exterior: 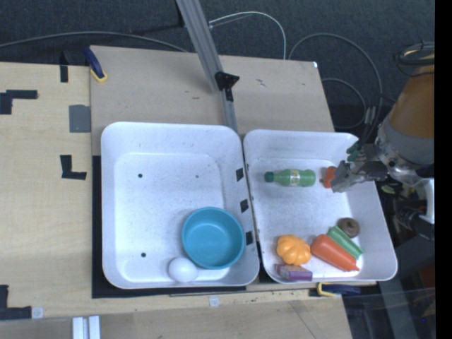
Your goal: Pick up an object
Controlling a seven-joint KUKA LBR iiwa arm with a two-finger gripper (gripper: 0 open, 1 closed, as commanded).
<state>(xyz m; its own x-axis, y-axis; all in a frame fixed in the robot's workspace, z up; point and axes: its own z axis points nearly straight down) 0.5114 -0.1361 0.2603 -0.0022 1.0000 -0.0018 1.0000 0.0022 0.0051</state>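
We find the right bin [367, 210] holding every candidate. The green bottle [291, 178] lies on its side at 12 o'clock in that bin: rigid, light, slick, likely to roll; we advise pinching across its body. The carrot [335, 250] at 5 o'clock looks firmer to grasp. The gripper [342, 178] hovers just right of the bottle; its opening cannot be determined.

Two bins sat side by side on the counter [176, 90]. L bin [113, 189]: bowl [212, 237] at approx 5 o'clock, ball [183, 268] touching it at its 7. R bin [296, 143]: bottle [291, 178] lay on its side toward 12; end effector [337, 180] just beside it at 3. Carrot [337, 248], small round obj [347, 226], pepper [293, 248] & flat block [294, 272] clustered at 5–6.
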